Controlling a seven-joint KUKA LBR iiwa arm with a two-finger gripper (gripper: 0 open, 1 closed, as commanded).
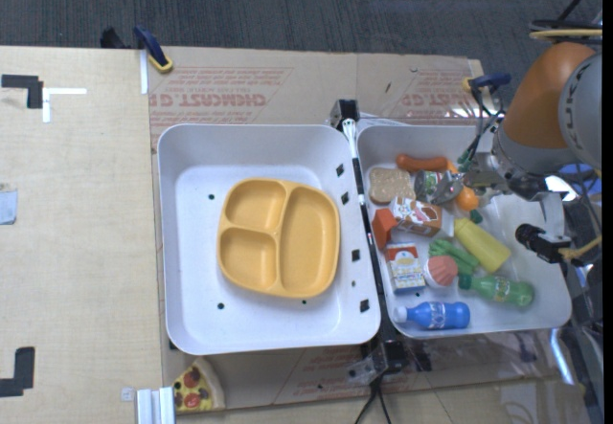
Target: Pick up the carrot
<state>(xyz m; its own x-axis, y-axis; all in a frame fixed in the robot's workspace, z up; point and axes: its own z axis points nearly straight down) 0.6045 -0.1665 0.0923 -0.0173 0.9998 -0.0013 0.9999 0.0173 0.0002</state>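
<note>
The carrot (422, 164), orange with a green end, lies near the back of the right bin (551, 317), just beyond a round tan cookie (391, 186). My gripper (443, 187) is low in that bin, right in front of the carrot and among the toys. Its tip sits beside a small orange piece (467, 200). Nothing can be seen held in it.
The right bin also holds a red-and-white carton (419, 214), a yellow corn-like piece (481, 243), a green bottle (503, 291), a blue bottle (436, 315) and several other toys. The left bin (182, 221) holds a yellow divided plate (280, 237). A pizza toy (195, 387) lies outside.
</note>
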